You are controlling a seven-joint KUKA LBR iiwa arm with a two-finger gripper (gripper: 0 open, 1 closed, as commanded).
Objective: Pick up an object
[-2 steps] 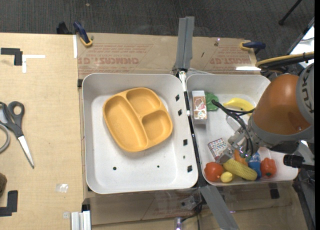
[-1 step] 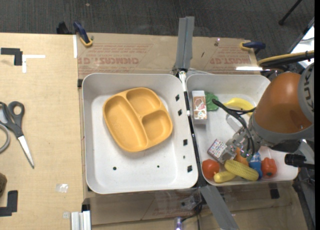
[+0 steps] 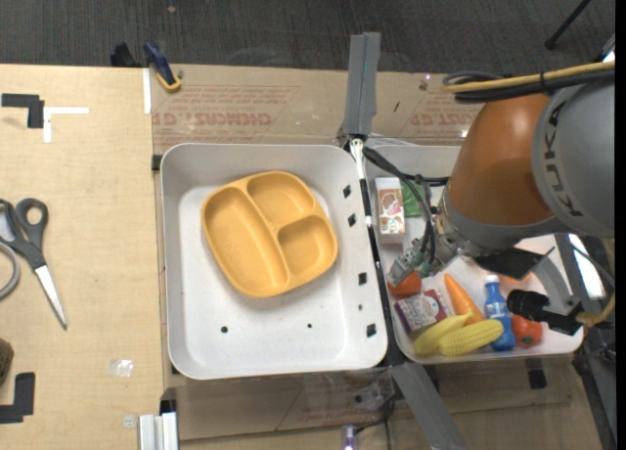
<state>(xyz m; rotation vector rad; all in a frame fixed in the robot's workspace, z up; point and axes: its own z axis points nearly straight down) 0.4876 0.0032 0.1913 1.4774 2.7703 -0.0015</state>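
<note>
The counter (image 3: 78, 272) takes up the left and middle of the frame, a pale wood surface that carries the two white bins side by side so the arm can work in one and drop into the other. The arm (image 3: 528, 159), grey with its broad orange band, fills the upper right and bends down over the right bin, which hides much of that bin's upper part. The left bin (image 3: 196, 340) sits in the centre and holds a yellow divided plate (image 3: 269, 233), lying flat and slightly turned, with bare white floor around it. The right bin (image 3: 559, 345), at the lower right, holds the clutter meant for picking: a corn cob (image 3: 460, 337) at the bottom edge, a carrot (image 3: 458, 297) just above it, a blue bottle (image 3: 497, 306) to their right, a small packet (image 3: 421, 311) to the left and a boxed item (image 3: 391, 208) higher up along the bin's left wall. The gripper (image 3: 409, 267) hangs low over the left side of this bin, near the packet, probably lined up for a grab there; whether it is apart or together I cannot tell, and nothing is visibly held. A pair of scissors (image 3: 34, 252) lies at the far left edge, well apart from the work
</note>
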